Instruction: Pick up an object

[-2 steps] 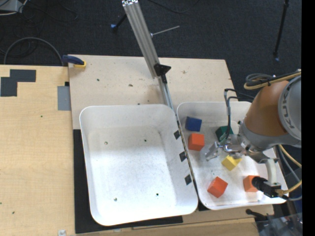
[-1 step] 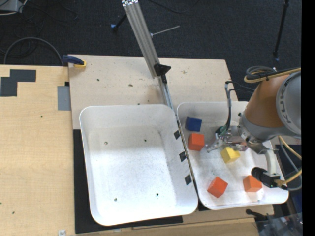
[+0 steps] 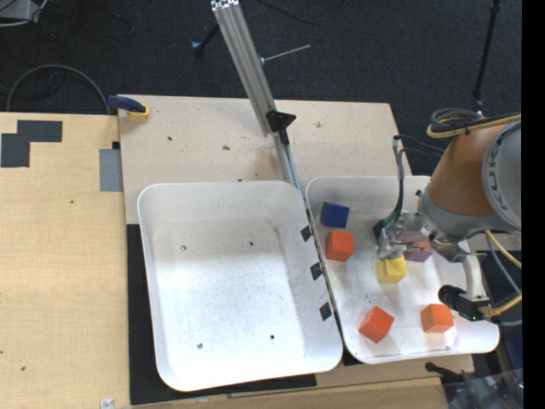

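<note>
- Dark floor with trailing cables surrounds a pale wooden worktop (image 3: 341,135) that carries two shallow white bins side by side.
- Left bin (image 3: 170,228) holds no blocks; right bin (image 3: 366,190) holds them all.
- Near the divider sit a blue cube (image 3: 335,215) and, just below it, an orange cube (image 3: 340,245).
- Two more orange blocks (image 3: 376,323) (image 3: 436,318) lie near the front rim.
- Arm's tool (image 3: 390,247) hangs directly over a yellow cube (image 3: 392,269), with a purple block (image 3: 418,250) just beside it.
- Whether the tool is spread or pressed together I cannot tell; the wrist hides it.
- Likely trouble: the purple block is so close that it may jam the grasp or get nudged.
- A corner-on grip could let the yellow cube twist and slip free.
</note>
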Motion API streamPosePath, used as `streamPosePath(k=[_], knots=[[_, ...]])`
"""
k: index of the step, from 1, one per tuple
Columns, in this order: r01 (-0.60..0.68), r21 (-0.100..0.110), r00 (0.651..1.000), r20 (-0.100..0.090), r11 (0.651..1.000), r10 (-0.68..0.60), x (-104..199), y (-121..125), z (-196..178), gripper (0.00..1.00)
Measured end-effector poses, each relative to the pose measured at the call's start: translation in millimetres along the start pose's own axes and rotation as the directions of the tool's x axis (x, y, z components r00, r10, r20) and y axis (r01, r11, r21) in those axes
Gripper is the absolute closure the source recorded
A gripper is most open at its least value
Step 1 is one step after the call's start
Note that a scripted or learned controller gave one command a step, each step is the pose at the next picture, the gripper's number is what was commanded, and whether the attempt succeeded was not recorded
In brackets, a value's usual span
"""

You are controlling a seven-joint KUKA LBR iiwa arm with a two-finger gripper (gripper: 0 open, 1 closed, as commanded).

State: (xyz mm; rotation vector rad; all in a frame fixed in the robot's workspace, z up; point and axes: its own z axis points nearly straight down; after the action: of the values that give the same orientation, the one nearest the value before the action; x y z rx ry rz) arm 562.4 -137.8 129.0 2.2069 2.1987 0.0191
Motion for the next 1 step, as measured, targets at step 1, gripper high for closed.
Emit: streamPosePath(k=[1], knots=[[-0.001, 0.000, 1.000, 0.000, 1.000, 0.001, 0.3, -0.1, 0.7, 0.00]])
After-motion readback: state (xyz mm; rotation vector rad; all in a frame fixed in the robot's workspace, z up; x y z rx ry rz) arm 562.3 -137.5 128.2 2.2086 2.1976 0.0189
